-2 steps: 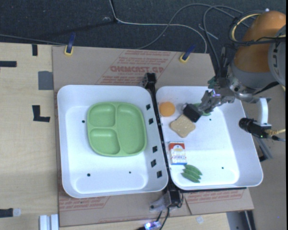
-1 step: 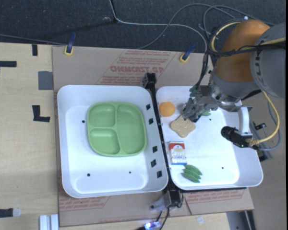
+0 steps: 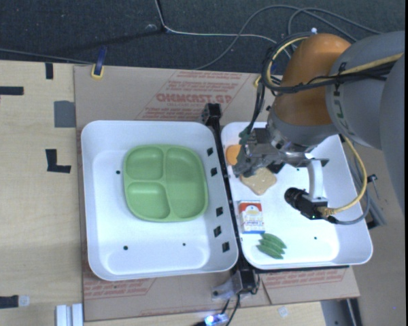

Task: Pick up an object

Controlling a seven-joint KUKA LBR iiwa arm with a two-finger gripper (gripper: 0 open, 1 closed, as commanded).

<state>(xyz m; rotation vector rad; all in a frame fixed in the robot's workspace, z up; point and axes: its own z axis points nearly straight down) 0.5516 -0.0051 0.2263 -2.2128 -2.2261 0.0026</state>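
Observation:
The right bin (image 3: 340, 246) holds a tan slice of toast (image 3: 260, 181), an orange piece (image 3: 232, 154) near its left wall, a small red and white packet (image 3: 251, 217) and a green pea pod (image 3: 271, 245). My gripper (image 3: 251, 163) hangs low over the bin's upper left part, directly over the toast's upper edge and just right of the orange piece. The wrist and arm hide the fingertips. The toast lies on the bin floor, partly under the gripper.
The left bin (image 3: 105, 243) contains a green divided plate (image 3: 165, 182). Black clamps (image 3: 213, 116) sit along the wall between the bins. A black cable and connector (image 3: 306, 204) hang from the arm over the right bin. Cardboard lies under both bins.

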